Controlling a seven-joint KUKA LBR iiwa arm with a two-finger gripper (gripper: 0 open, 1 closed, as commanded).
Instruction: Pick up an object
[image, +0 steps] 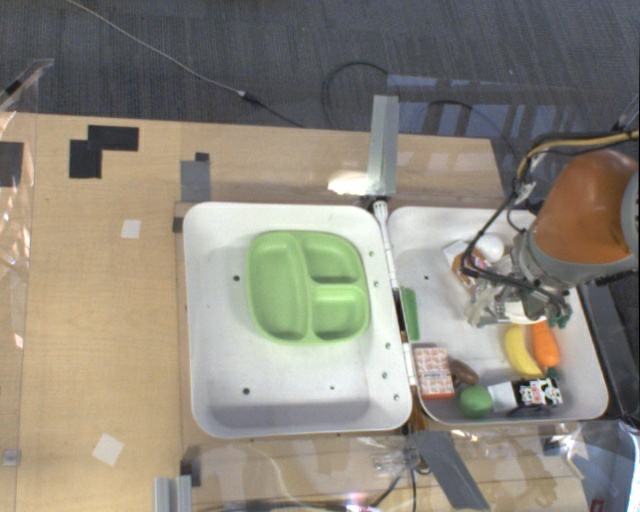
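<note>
The right bin holds several small objects. A yellow banana and an orange carrot lie side by side near its right side. In front of them are a green lime-like ball, a red patterned box and a black and white packet. A green stick lies along the bin's left wall. A white egg-like ball rests at the back. My gripper hangs low over the bin's middle, just left of the banana and in front of the white ball.
The left bin bears a green divided plate. A metal post stands behind the gap between the bins. The arm's orange band covers the right bin's back right corner. Cables trail behind.
</note>
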